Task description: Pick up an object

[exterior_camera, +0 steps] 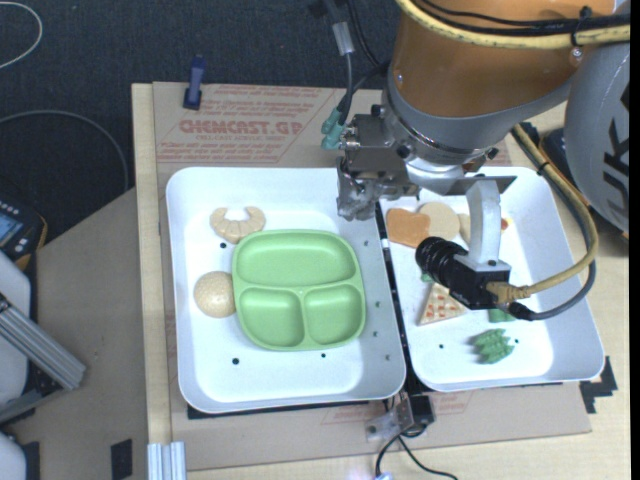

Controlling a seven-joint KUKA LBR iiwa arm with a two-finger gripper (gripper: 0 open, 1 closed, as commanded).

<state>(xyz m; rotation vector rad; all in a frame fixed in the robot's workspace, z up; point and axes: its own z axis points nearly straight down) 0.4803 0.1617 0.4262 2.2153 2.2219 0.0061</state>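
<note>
overhead, the gripper (357,203) is seen poised at the far edge of the left bin (190,368), near the wall shared with the right bin (575,353); whether it is open or closed cannot be told. a green divided tray (298,288), a croissant (237,222) and a round bun (213,293) are found in the left bin.

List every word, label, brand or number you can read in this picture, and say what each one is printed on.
"CHEMCAST G.P", in large red letters: on the brown protective paper of the board under the two white bins; the last characters are uncertain, as the arm cuts the line short.
Smaller red lines above and below that heading, on the same board: too small and blurred to read.
Nothing readable shows on the green divided plate, the toy food or the arm.
</note>
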